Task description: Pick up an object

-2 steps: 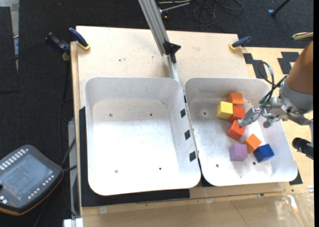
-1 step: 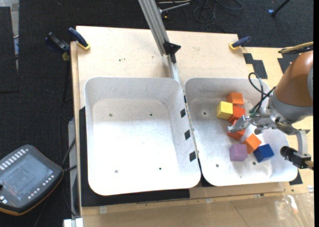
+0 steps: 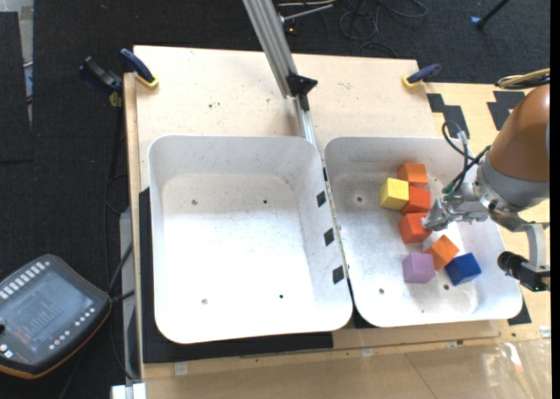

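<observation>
Several small blocks lie in the right bin: a yellow block, an orange block behind it, a red-orange block, another red-orange block, an orange block, a purple block and a blue block. My gripper reaches in from the right and hangs low over the red-orange blocks, right beside the orange block. The grey arm with its orange band stands over the bin's right side.
The left bin sits beside the right one, their walls touching in the middle. A slanted metal rail runs from the top to the bins' joint. Clamps hold the bench corners. A handheld pendant lies at the lower left.
</observation>
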### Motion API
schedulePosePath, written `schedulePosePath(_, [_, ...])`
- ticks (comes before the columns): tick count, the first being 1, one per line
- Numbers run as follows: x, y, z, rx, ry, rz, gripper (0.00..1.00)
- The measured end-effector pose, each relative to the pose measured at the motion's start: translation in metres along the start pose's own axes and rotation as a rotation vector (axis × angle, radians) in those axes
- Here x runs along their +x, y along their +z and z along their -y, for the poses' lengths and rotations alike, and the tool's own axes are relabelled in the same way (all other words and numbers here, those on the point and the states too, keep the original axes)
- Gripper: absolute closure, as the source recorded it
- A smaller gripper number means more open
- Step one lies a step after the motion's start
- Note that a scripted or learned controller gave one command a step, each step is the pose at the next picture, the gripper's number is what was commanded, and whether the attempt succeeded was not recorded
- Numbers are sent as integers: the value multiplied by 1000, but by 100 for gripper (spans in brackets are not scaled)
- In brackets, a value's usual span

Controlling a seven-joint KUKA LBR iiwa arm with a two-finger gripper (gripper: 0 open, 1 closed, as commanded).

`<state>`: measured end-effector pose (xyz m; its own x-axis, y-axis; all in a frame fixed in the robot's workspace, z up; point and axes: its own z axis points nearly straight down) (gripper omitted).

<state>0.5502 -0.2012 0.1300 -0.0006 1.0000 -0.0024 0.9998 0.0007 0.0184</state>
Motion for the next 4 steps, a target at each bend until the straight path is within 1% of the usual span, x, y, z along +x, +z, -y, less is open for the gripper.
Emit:
schedulePosePath(1, [3, -64, -3, 11, -2, 1, 100])
schedulePosePath(2, [2, -88, -5, 13, -2, 0, 100])
schedulePosePath(3, [47, -86, -17, 16, -7, -3, 100])
schedulePosePath(4, [105, -94, -15, 17, -8, -5, 100])
